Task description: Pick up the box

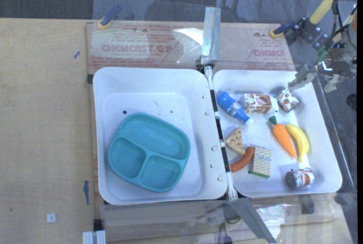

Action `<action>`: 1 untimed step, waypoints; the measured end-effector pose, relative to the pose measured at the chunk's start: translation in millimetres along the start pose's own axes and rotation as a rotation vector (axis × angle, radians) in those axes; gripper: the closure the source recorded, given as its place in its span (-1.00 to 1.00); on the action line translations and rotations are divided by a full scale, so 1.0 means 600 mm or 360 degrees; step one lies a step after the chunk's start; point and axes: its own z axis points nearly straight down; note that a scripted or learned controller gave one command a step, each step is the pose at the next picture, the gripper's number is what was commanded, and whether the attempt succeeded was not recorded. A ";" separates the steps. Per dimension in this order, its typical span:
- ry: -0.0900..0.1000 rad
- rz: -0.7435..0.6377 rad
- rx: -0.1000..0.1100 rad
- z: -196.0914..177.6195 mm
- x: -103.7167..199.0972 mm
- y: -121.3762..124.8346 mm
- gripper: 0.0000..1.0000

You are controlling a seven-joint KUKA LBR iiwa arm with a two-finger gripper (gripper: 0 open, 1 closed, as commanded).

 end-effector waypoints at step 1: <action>0.0000 -0.0105 -0.0001 0.153 0.015 -0.056 -1.00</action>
